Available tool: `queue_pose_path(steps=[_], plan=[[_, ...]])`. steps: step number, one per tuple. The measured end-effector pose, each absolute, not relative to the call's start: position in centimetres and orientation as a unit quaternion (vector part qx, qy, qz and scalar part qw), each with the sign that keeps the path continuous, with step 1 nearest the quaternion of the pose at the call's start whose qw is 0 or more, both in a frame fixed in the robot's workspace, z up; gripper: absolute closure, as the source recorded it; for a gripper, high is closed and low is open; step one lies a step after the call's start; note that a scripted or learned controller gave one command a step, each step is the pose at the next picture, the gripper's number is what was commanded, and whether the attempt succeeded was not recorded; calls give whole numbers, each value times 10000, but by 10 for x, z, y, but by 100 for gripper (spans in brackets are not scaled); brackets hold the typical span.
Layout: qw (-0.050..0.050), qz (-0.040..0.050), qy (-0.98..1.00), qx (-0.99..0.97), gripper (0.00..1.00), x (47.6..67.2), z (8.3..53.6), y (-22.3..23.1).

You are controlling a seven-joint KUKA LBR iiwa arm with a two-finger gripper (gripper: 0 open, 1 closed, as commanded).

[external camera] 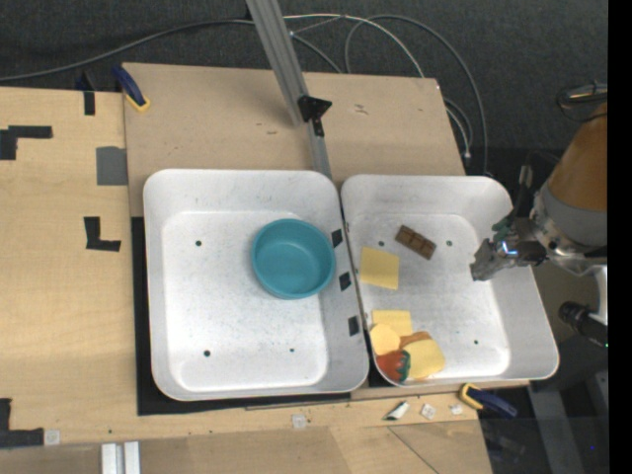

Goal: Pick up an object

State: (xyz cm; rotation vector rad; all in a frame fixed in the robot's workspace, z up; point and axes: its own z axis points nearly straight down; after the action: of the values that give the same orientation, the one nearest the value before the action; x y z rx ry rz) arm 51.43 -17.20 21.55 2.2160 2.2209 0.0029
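We see the jaws (491, 262), whose state we cannot tell, at the right bin's (513, 363) right edge; the brown bar (416, 242) lies leftward, long axis slanting down-right.

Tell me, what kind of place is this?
Probably a robotics lab bench: a robot arm reaches over two white bins, one holding a teal bowl, the other small objects, with cables behind.

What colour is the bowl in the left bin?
Teal blue bowl, seen in the camera view.
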Motion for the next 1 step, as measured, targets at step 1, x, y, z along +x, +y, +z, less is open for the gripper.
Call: queue_pose_path(steps=[1], plan=[[30, 13, 7079, 7063, 100, 517, 279, -172]])
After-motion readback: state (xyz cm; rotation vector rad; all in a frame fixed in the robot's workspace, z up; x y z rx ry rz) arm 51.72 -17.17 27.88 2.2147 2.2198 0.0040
